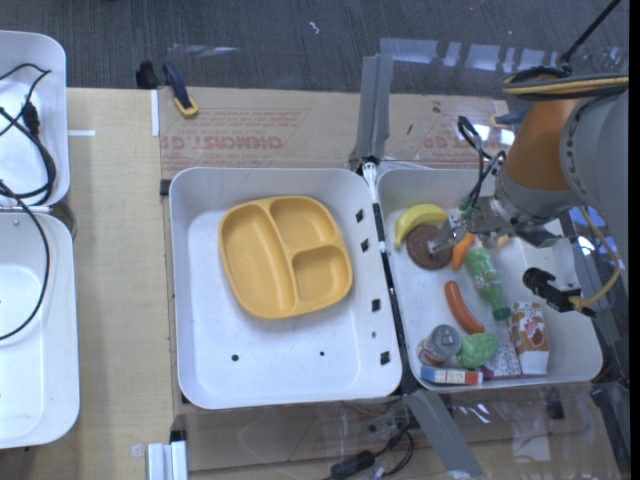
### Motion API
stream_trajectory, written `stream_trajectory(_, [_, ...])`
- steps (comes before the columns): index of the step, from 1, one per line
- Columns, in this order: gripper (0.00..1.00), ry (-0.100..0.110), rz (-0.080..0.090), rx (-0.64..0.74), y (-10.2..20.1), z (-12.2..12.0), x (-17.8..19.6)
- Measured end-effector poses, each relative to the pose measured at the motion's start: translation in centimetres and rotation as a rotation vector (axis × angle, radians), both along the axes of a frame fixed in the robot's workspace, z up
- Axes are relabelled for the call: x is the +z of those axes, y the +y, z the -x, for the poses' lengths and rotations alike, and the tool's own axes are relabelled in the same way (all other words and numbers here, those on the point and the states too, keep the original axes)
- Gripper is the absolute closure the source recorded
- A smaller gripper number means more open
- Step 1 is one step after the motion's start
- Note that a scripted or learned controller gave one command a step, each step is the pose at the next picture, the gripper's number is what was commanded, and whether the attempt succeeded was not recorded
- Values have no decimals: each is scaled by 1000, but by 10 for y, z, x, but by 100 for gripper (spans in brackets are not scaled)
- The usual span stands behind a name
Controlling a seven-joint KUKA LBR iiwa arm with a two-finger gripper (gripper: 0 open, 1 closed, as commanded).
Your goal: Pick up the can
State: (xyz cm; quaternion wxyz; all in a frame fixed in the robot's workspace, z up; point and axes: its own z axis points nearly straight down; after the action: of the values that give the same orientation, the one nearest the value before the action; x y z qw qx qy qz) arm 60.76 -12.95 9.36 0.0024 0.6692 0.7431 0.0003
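The can (440, 344), a small one with a silvery top, lies near the front of the right bin (580, 363), beside a green leafy toy (479, 348). My gripper (458, 232) hangs over the back half of that bin, at the right edge of a brown round disc (427, 247) and just above an orange carrot (459, 252). It is well behind the can and apart from it. The arm's orange band (540, 148) rises behind the gripper.
The right bin also holds a banana (418, 218), a green bottle (487, 280), a sausage (463, 307), a small carton (529, 336) and a flat tube (452, 375). A yellow divided plate (285, 255) lies in the left bin (200, 348).
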Motion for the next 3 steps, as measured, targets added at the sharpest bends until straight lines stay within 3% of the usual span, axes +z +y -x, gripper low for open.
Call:
stream_trajectory(1, [0,2,-1,-28,-5,41,0])
stream_trajectory(2, [0,3,-3,0,11,78,-1])
stream_trajectory(3, [0,2,-4,-129,8,82,-1])
